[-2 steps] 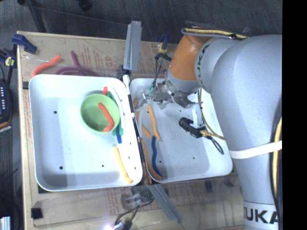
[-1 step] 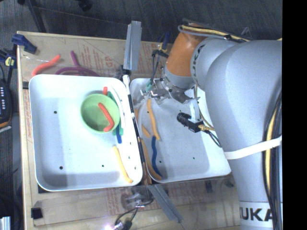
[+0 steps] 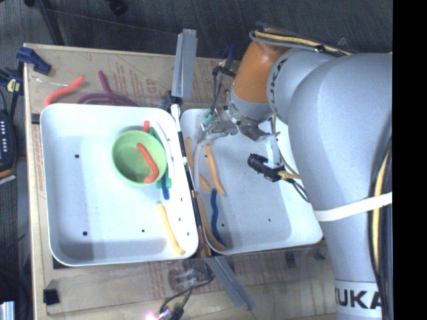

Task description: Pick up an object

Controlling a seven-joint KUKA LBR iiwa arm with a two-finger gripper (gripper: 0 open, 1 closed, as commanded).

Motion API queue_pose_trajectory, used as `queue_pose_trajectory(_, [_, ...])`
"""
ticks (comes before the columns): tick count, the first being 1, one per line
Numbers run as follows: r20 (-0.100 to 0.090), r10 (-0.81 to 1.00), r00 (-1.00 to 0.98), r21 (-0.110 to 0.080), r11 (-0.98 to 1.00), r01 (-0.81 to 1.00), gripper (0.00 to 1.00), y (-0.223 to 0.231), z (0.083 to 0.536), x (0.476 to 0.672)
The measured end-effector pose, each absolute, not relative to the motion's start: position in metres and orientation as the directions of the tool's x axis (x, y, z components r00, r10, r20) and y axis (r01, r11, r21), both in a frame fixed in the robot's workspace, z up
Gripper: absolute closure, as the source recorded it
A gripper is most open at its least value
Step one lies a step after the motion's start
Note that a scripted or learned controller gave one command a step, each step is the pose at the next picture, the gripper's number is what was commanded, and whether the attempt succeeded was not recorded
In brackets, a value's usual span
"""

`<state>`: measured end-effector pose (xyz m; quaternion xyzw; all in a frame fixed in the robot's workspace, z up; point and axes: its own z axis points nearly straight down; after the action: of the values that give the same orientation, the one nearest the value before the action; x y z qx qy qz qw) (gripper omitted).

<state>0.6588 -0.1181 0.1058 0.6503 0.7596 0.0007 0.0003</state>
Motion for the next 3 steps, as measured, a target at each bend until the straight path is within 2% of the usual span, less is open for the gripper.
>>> queue_pose_trajectory(1, [0.000, 0.973, 0.231, -0.003, -0.231, 0.973, 1.00, -0.069, 0.192, 0.610])
queue_pose_trajectory(2, [-0.001, 0.998, 0.058, -0.001, -0.058, 0.998, 1.00, -0.156, 0.238, 0.568])
queue_pose_trajectory(3, [0.000, 0.998, 0.058, -0.001, -0.058, 0.998, 0.00, -0.156, 0.238, 0.568])
